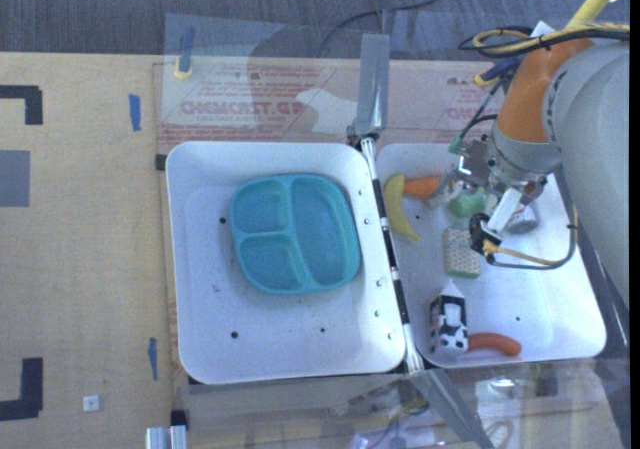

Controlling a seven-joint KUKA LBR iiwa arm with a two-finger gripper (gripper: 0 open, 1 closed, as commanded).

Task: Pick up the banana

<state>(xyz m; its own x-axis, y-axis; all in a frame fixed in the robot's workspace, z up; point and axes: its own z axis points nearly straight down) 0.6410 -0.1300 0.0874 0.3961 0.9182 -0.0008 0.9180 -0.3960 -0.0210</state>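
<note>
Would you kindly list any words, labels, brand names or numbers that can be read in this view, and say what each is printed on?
Red print on the clear sheet behind the left bin: a line of capitals, too blurred to read.
Smaller red print farther right on it, behind the right bin: too small to read.
On the blue tray and the banana: no writing to be seen.

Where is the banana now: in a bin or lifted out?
In: the banana lies on the floor of the right bin by its left wall, a carrot beside its upper end.
</note>
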